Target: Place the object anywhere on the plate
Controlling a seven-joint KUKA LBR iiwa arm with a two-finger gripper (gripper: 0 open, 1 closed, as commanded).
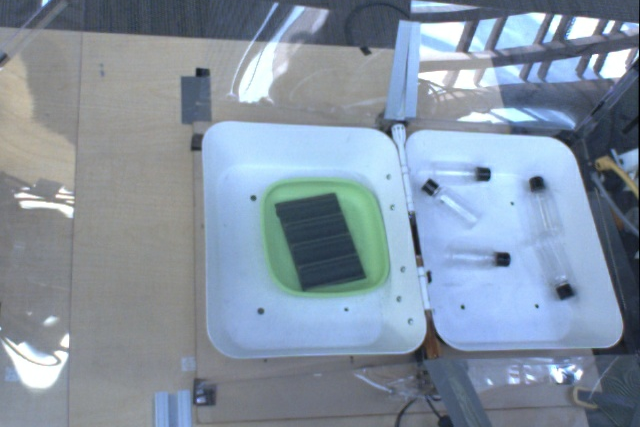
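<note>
A light green square plate (375,235) sits in the left white bin (230,215). A dark grey ribbed rectangular block (319,241) lies flat on the plate, tilted slightly. In the right white bin (590,315) lie several clear tubes with black caps: one near the top (462,175), a short one (447,200) below it, one lower (478,258), and a long one (548,235) along the right side.
A metal divider bar (403,80) runs up from the seam between the bins. Clear plastic sheeting covers the wooden bench (110,215) at left. Dark cables and frame parts crowd the right edge (615,155).
</note>
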